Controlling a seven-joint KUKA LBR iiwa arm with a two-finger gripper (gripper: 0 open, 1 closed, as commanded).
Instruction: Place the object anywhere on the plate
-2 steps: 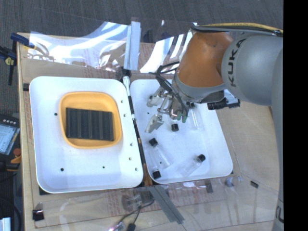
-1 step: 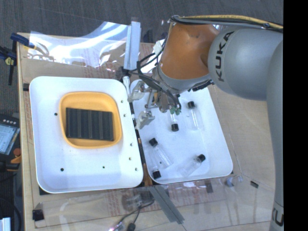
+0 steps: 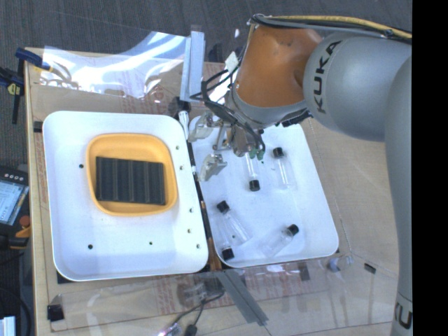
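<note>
Vials, clear slim tubes with black caps, lie scattered over the smooth floor of the right white bin [image 3: 318, 215]: one vial [image 3: 281, 164] near the top right, another [image 3: 232, 220] lower left, a third [image 3: 281, 238] lower right. In the left bin [image 3: 63, 208] sits the plate [image 3: 130, 175], a rounded-square yellow dish with a dark ribbed insert. The gripper [image 3: 225, 152] hangs over the right bin's upper left; whether its metal fingers are spread or pinched, I cannot tell.

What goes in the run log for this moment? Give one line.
arm: over right bin | gripper: low among vials, grasp unclear | vials: scattered in right bin | plate: yellow, left bin, no vial on it
</note>
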